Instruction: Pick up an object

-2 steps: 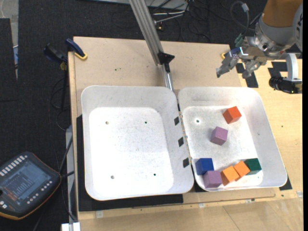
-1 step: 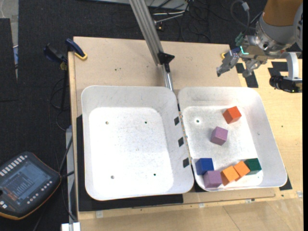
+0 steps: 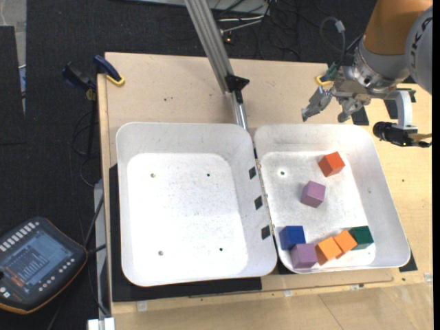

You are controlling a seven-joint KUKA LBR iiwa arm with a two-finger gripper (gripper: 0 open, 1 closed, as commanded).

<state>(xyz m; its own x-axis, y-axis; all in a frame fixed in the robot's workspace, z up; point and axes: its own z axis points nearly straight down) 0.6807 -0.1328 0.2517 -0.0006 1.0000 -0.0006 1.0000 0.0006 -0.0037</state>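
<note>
We see the arm (image 3: 402, 19) reaching in from the upper right, its orange band high in the corner and the gripper (image 3: 330, 105) hanging above the bench (image 3: 172, 88) just beyond the far edge of the right bin (image 3: 385, 205). Its fingers are spread apart with nothing between them, well apart from every block.

The right bin holds seven blocks. An orange block (image 3: 331, 163) lies toward the far side, right of centre. A purple block (image 3: 313, 193) sits near the middle, a little nearer and to the left of that orange one, apart from it. The rest crowd along the near edge: a blue block (image 3: 291, 236) at the left, a second purple block (image 3: 304, 255) just beside it on the near side, then two more orange blocks, one (image 3: 328, 248) next to the purple and the other (image 3: 345, 240) touching it on the right, and a green block (image 3: 360, 236) at the right end of the row.

The left bin (image 3: 130, 184) sits beside the right one, the two meeting along a seam marked with small black tabs. A metal pole (image 3: 210, 33) slants down from the far side to the point where the bins meet. A blue and yellow clamp (image 3: 103, 71) grips the far left corner of the bench, and a handheld control pad (image 3: 34, 263) with a lit screen lies on the floor at the near left.
</note>
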